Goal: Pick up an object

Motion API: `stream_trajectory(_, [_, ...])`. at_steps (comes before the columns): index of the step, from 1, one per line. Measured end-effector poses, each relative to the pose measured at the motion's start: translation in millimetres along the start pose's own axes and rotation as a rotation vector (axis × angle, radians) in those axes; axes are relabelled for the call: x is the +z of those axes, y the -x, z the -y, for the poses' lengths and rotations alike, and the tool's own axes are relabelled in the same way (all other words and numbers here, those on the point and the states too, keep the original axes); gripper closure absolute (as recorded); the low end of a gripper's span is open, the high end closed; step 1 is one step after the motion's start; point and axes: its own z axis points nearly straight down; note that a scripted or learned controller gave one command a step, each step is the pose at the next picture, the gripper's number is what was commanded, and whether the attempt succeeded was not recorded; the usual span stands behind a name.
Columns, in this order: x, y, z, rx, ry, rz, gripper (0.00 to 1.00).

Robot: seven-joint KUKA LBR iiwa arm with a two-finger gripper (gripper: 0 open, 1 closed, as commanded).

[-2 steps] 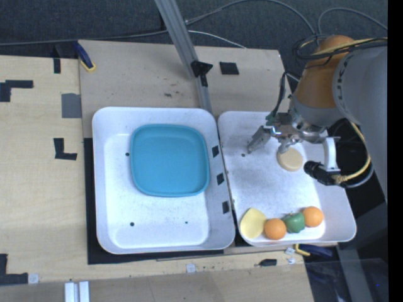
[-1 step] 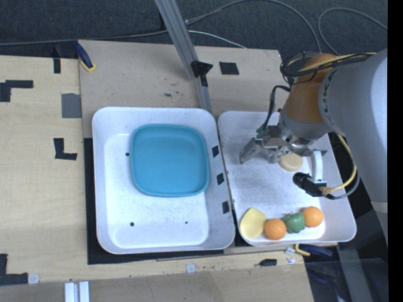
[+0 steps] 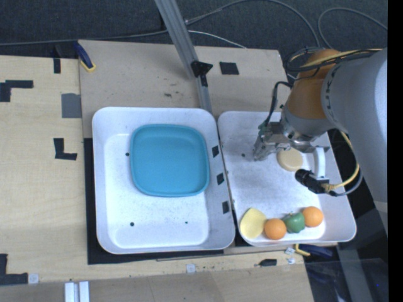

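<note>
A downward, slanted look at a pale wooden tabletop [image 3: 38, 168] that carries two shallow white bins side by side. The left bin [image 3: 107, 187] holds a square turquoise plate [image 3: 169, 159] with rounded corners, lying flat towards the bin's far half; a few small dark specks dot the white floor nearer the camera. The right bin [image 3: 252, 175] holds a cluster of small objects along its near edge: a pale yellow piece [image 3: 252, 222] at the left, an orange ball [image 3: 274, 229] touching it, a green item [image 3: 294, 222] just beside that, and a second orange ball [image 3: 313, 216] at the right end of the row. A round, flat, cream-coloured object [image 3: 290, 160] lies further back in the same bin, partly covered by the arm. The grey robot arm [image 3: 352, 106], with its orange band [image 3: 308, 93] above the wrist, reaches in from the right and bends down over the right bin's far half. Its claw [image 3: 263, 148] points down at the bin floor, just left of the cream object and well apart from the row of fruit-like pieces; whether the claw is spread or pressed together cannot be made out, and nothing is seen between its tips. A slim grey metal pole [image 3: 182, 43] slants across the upper middle of the scene, and black cables [image 3: 252, 5] trail over the dark floor behind the tabletop.
</note>
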Motion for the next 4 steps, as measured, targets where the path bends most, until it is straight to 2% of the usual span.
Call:
stream_trajectory(1, [-53.3, -7.1, 6.4, 0.001, 0.005, 0.001, 1.00])
stream_trajectory(3, [-142.8, 3.2, 2.8, 0.002, 0.004, 0.001, 1.00])
stream_trajectory(4, [-148.7, -51.7, 9.1, -0.003, 0.001, -0.001, 1.00])
